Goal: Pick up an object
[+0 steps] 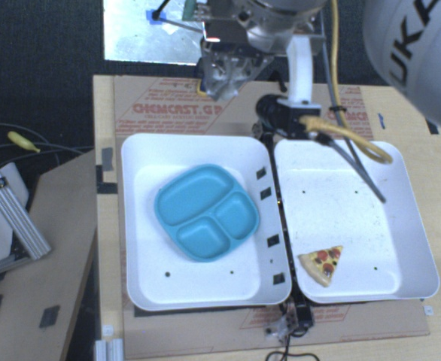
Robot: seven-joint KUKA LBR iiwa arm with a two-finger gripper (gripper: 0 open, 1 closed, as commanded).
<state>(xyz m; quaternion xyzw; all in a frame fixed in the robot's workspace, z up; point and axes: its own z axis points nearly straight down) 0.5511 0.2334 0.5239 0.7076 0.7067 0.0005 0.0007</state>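
Altogether: one blue tray [206, 213] in left bin [141, 277], one pizza slice [322, 264] in right bin [409, 224]; gripper [222, 77] state unclear.

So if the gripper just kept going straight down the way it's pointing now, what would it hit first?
Probably the cardboard sheet behind the left bin. The gripper hangs over that strip, beyond the bin's far rim, not over the blue divided plate. Depth is hard to judge from this slanted view.

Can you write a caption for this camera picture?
Robot gripper above two white bins: blue divided plate in one, toy pizza slice in the other.
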